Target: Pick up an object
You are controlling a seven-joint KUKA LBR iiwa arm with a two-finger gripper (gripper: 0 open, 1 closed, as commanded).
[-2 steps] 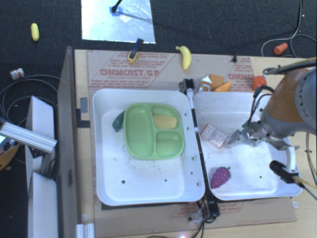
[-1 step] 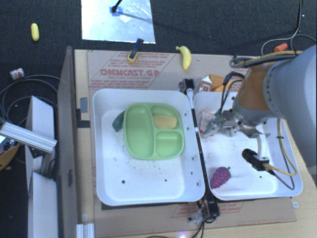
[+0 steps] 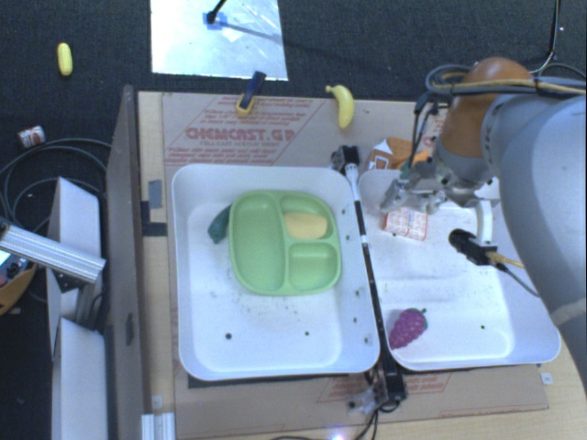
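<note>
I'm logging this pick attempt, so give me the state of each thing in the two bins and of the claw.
green divided plate: flat in left bin, upright
yellow item: in the plate's upper right compartment
dark green item: beside the plate's left edge
purple grapes: loose on right bin floor
red-and-white packet: flat, below the claw
claw: above right bin's top

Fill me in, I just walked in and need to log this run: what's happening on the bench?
The grey arm with the orange band reaches in over the right white bin, its gripper low at the far end, above a small red-and-white patterned packet. Nothing is visibly held. A purple grape-like bunch lies near that bin's front. The left white bin holds a green divided plate with a yellow item in one compartment.
</note>
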